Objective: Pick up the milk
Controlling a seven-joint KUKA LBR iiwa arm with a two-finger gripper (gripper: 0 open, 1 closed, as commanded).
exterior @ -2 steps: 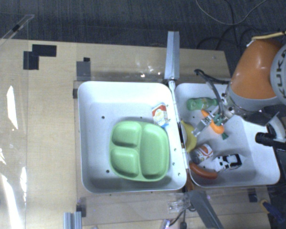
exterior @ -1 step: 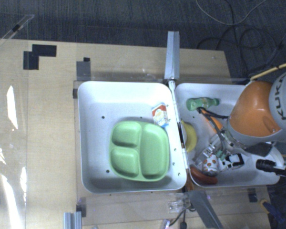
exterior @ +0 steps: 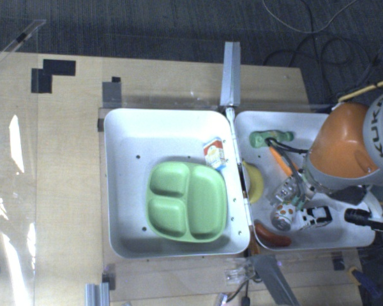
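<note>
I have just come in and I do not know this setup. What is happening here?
A grey KUKA arm reaches over the right bin, its claw low among a toy carrot, a banana and a red sausage. The milk carton lies untouched in the left bin, beside a green divided plate.

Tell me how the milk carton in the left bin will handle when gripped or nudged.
The milk looks like a small toy carton, so probably light and fairly stiff. It seems to lie tilted beside the green plate near the bin wall, so a nudge may slide it or wedge it there. Its flat faces make rolling unlikely.
</note>
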